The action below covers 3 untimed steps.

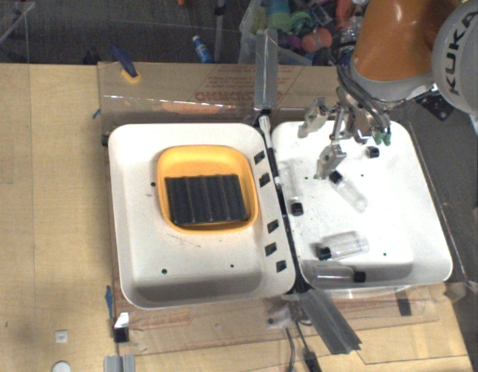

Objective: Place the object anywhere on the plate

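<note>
A yellow plate (206, 160) lies in the left bin (138, 231). A black ridged rectangular object (205, 199) rests flat on the plate and covers most of its middle. My gripper (334, 144) hangs from the orange-banded wrist (397, 29) over the back part of the right bin (409, 208), well away from the plate. Just below the gripper lies a clear vial with a black cap (348, 191). I see nothing held in the gripper.
The right bin also holds a second clear vial (344, 246), a clear tube at the front edge (337, 272), another tube by the divider (287, 178) and a small black piece (296, 206). A raised divider with black clips (271, 208) separates the bins.
</note>
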Motion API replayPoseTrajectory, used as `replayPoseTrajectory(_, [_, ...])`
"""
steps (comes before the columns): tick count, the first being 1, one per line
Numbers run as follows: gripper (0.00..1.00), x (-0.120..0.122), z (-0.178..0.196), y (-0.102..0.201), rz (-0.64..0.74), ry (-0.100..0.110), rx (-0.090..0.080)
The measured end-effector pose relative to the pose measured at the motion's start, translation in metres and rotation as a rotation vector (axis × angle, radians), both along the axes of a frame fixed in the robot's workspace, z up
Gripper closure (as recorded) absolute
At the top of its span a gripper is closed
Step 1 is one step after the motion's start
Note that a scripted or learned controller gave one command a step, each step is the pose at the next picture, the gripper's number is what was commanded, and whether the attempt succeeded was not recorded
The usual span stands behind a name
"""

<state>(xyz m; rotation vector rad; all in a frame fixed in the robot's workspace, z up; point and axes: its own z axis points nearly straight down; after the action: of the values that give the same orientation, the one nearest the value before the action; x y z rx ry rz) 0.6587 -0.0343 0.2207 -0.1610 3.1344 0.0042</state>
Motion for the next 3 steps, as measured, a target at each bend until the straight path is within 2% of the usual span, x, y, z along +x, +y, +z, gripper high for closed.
replayPoseTrajectory(1, [0.0,0.009,-0.019,-0.074,0.348,-0.008,-0.003])
replayPoseTrajectory(2, [0.0,0.01,0.006,-0.062,0.607,-0.01,-0.003])
replayPoseTrajectory(3, [0.0,0.01,0.005,-0.065,0.787,-0.009,-0.005])
